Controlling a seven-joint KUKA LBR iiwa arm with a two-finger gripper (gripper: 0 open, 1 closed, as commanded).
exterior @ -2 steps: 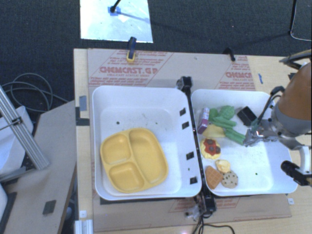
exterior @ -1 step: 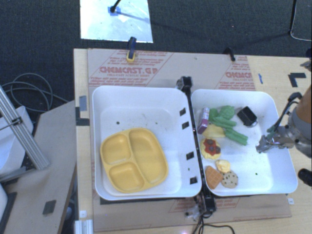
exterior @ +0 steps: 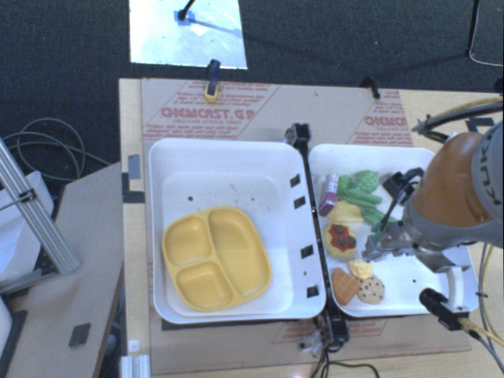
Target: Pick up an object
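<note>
Arm w/ orange band reaches in over the right bin [exterior: 409, 302]. Its hand [exterior: 376, 246] sits low by the toy food [exterior: 346, 235]; can't tell its grip. 1 yellow tray [exterior: 216, 257] lies in the left bin [exterior: 228, 164].

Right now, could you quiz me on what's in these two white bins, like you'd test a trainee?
1. True or false: the yellow divided tray lies in the left bin.
2. Which lies nearest the right bin's front wall? A. the green toy B. the cookie C. the purple block
3. Fill in: the gripper hangs over the ____ bin.

Key: 1 true. 2 B. 3 right.
</note>
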